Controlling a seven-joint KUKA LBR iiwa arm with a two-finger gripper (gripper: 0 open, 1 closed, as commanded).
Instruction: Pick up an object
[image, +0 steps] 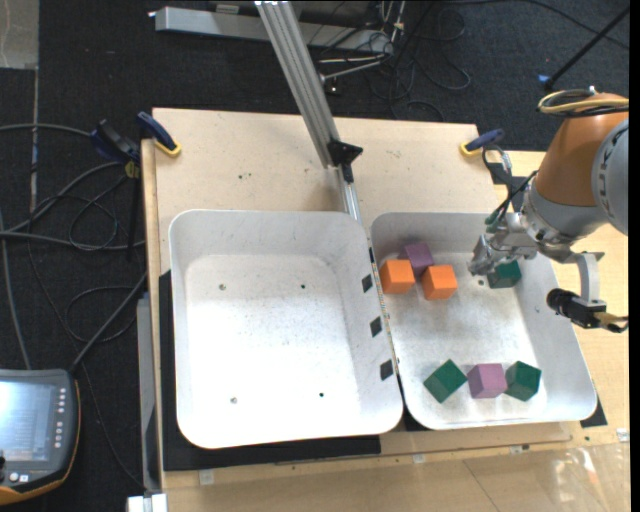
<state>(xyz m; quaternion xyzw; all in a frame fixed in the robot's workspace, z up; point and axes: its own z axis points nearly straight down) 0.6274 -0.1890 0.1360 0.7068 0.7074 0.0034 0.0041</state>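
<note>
The right bin (560, 345) contained the blocks. The gripper (497, 262) hung over its upper right area, fingers closed on a green block (507, 272). Two orange blocks (420, 279) lay left of it.

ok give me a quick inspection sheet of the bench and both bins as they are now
surface: pale wooden bench bearing two white bins, left bin and right bin, side by side.
job's things: all in the right bin. Two orange cubes and a purple cube clustered near its top left; a green cube, a purple cube and a green cube in a row near its front; a green block at the gripper.
clutter: nothing seen.
grippers: gripper low over the right bin's upper right, by the green block; a grasp cannot be confirmed.
cables: black cables on the floor left of the bench.
surroundings: metal rail, clamps at the bench corners, pendant at lower left.
</note>
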